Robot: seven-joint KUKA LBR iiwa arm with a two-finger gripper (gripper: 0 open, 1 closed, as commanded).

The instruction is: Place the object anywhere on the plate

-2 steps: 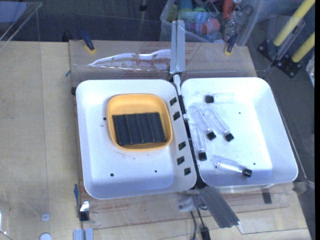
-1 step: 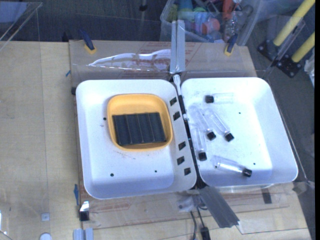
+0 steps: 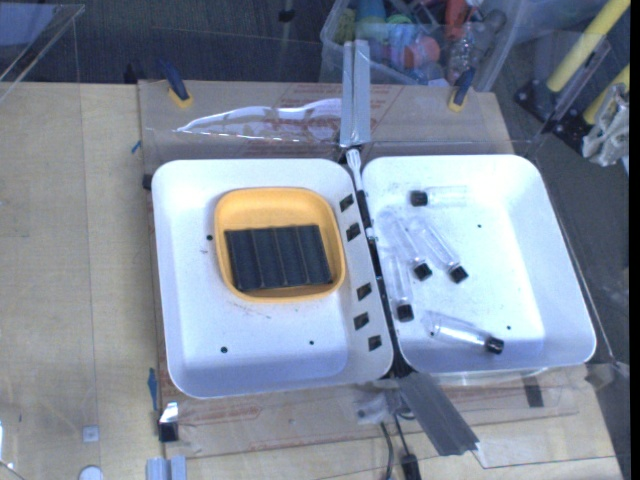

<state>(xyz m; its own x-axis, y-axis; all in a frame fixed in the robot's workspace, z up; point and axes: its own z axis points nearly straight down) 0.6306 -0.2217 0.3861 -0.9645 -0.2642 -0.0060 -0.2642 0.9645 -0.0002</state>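
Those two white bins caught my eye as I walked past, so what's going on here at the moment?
Nothing is being handled right now. The left bin holds a yellow plate with a dark ridged block lying on it. The right bin holds several clear tubes with black caps, scattered loosely, one near the front edge. All the tubes lie in the right bin, so none has been placed on the plate yet.
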